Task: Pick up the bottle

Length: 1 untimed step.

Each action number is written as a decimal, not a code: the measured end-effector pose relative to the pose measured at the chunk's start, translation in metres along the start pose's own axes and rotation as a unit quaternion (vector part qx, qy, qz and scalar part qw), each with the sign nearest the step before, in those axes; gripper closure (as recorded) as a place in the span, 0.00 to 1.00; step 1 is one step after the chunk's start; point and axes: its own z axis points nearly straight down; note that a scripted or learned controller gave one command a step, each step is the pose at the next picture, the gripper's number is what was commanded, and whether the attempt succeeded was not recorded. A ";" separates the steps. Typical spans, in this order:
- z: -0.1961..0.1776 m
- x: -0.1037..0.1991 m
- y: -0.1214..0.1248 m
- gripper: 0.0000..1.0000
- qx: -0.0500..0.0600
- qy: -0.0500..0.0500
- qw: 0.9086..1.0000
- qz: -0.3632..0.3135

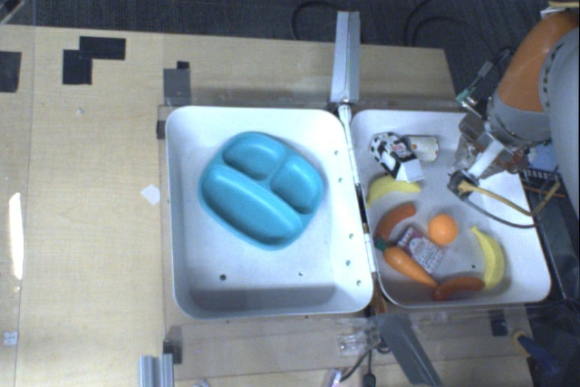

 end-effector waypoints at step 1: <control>0.002 -0.009 -0.017 1.00 0.000 0.001 0.992 -0.123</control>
